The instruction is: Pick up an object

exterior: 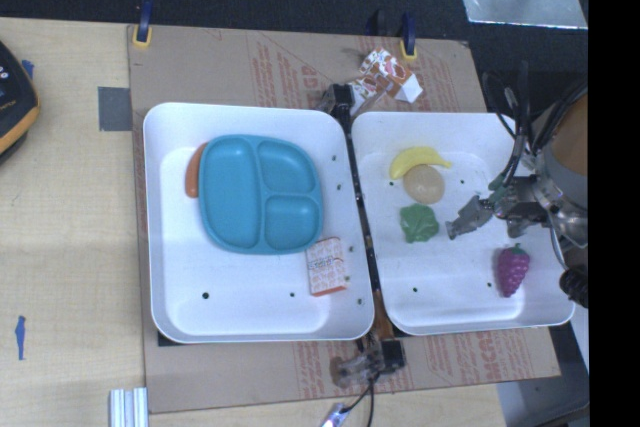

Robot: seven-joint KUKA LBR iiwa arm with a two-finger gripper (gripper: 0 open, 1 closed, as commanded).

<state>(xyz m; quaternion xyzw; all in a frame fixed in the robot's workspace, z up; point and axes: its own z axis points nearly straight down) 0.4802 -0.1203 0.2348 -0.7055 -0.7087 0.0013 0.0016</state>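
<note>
A wooden bench (70, 245) covered by cardboard is seen bearing two white bins. In the left bin (170, 305), a blue plate (262, 194) and a small packet (326, 266) are laid. In the right bin (450, 310), a banana (418, 160), ball (424, 185), green piece (419, 223) and grapes (512, 270) are found. The gripper (466, 218) is seen spread, empty, just right of the green piece.

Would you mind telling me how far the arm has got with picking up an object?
Done: the gripper has reached into the right bin, beside the green toy. In hand: nothing visible between its fingers. Left: grasp and lift; the banana, the beige ball and the purple grapes all lie on the bin floor.
</note>
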